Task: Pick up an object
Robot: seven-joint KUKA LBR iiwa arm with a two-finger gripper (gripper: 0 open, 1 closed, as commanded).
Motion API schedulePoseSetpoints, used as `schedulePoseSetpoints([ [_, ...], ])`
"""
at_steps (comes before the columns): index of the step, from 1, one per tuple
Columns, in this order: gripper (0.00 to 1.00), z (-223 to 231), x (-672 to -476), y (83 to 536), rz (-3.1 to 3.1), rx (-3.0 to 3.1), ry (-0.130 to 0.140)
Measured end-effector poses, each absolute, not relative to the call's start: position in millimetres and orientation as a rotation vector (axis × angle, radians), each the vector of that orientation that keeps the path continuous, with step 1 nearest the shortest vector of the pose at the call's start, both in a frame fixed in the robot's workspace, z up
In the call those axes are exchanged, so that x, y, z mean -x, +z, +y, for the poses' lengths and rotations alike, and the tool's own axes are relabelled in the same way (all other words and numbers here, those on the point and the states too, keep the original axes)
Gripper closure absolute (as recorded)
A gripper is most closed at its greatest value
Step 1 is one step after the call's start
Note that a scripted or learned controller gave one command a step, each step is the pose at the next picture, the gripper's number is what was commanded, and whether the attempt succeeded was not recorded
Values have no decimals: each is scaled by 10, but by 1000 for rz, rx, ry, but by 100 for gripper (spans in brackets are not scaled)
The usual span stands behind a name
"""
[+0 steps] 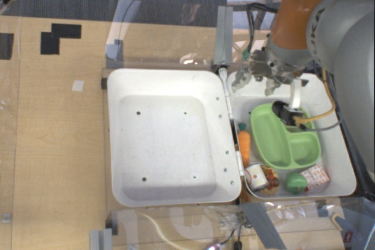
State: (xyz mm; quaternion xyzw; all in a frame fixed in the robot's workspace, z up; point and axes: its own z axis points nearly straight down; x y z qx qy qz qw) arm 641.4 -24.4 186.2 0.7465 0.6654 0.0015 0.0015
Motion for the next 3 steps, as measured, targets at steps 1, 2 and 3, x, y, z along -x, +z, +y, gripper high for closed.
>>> schedulePoseSetpoints([
  [1,100,-230,-6429,1982,2091,-2338,11],
  [2,0,-230,-6429,1981,2091,-2338,11],
  [3,0,732,-6579,1852,1974,-2444,5],
])
